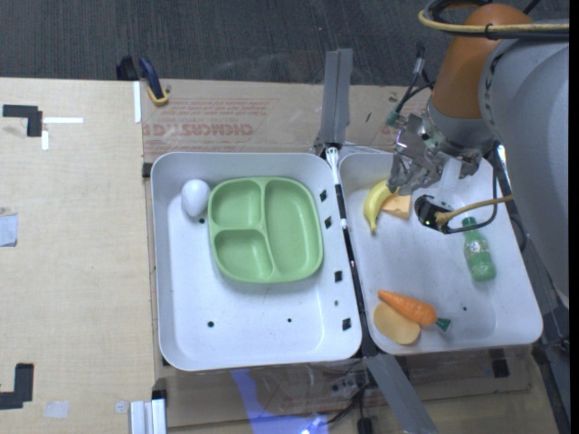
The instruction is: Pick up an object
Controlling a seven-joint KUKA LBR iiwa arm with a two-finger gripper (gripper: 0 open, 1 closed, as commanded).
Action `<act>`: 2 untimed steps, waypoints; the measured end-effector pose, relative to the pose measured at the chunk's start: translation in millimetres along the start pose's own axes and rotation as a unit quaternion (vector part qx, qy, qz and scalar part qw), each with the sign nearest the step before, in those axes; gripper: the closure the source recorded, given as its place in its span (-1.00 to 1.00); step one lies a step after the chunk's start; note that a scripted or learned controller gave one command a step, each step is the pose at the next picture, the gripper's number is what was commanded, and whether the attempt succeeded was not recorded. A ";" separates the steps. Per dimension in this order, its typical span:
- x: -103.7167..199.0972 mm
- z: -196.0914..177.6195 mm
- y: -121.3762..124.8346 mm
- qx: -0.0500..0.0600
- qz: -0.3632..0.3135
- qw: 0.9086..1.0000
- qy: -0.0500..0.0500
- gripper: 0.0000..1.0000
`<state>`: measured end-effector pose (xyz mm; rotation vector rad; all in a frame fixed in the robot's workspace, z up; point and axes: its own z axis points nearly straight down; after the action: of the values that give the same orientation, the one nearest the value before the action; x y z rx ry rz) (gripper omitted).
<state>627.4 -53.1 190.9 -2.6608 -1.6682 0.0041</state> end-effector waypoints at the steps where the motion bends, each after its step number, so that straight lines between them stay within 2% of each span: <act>1: -66.8 38.0 34.0 0.000 -0.109 0.994 -0.001 1.00; 2: -67.6 29.3 34.4 0.000 -0.109 0.994 -0.001 1.00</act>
<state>628.8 -128.9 161.7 -2.4628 -1.9495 0.0086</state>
